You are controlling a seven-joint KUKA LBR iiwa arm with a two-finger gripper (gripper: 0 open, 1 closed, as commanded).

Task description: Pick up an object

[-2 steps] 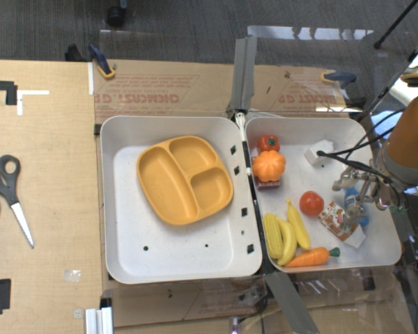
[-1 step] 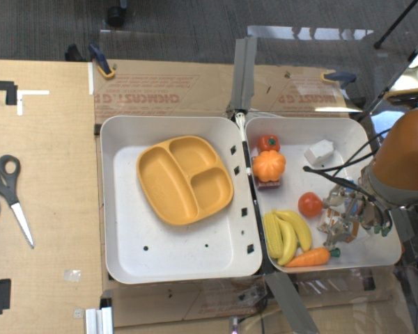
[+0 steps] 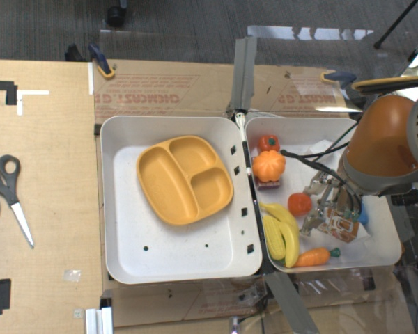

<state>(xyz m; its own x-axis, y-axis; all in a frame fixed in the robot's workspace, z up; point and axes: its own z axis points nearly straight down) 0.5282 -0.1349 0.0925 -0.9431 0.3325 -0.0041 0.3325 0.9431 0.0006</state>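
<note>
Nearest the camera, along the front wall of the right bin, a carrot is lying with its green tip pointing right. Just left of it, a corn cob and a banana are lying side by side against the bin's left wall, the banana curving over the cob.

A little farther in, a small red tomato is sitting near the middle of the bin. Right beside it the gripper is reaching down into the bin from the right, its metal fingers hanging over a crumpled printed packet by the front right corner. Whether those fingers are spread or closed, and whether anything is pinched between them, I cannot tell.

Farther back, an orange pumpkin is resting on a reddish block near the left wall, and a red pepper is sitting behind it toward the back left corner.

In the left bin, a yellow divided plate is lying tilted across the centre.

On the bench at the left edge, scissors are lying.
</note>
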